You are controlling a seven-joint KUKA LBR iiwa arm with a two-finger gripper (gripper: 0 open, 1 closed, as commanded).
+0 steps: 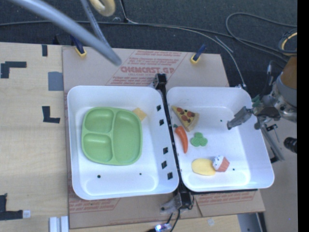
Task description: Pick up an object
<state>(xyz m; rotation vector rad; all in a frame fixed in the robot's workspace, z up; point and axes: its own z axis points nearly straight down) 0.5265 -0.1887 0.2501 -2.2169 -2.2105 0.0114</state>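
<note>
Approach step: hand (240,117) at right bin (260,175) edge, fingers apart, grasping nothing. Pizza slice (186,117), carrot (181,137), green piece (198,140) lie leftward in bin. Next: reach over, descend, close on one

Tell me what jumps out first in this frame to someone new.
The light green three-compartment plastic plate dominates the left white bin, with a small yellow piece touching its upper right corner. In the right white bin, small toy foods cluster towards the left, led by an orange carrot and a pizza slice.
</note>
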